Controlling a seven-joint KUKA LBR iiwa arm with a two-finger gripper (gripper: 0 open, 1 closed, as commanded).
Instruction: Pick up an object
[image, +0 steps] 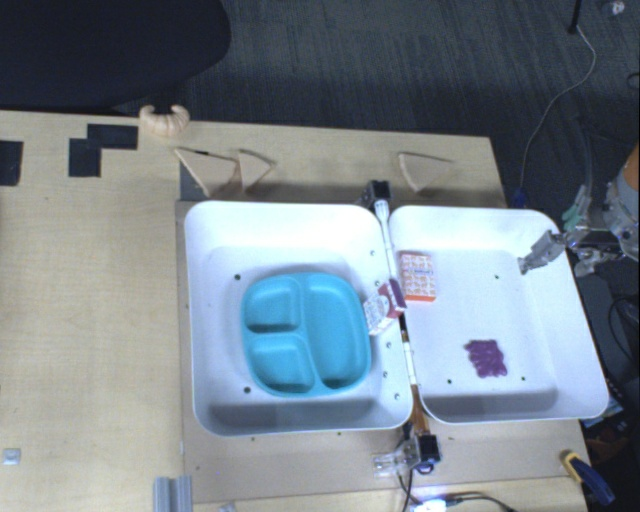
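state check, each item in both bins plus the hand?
blue divided tray: lying flat, right way up, in left bin.
small packet: resting on the divider between the bins, beside the tray.
patterned card: lying flat in right bin, near the divider.
purple grape cluster: lying loose in right bin, apart from the card.
hand: over the right bin's right rim, nothing between its fingers.

Turquoise tray (303, 333), purple grapes (487, 358), white bins (560, 395)

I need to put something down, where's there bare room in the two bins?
Right bin: bare floor between the purple lump and the gripper. Left bin: the blue tray crowds the middle. Small packets cluster at the divider.
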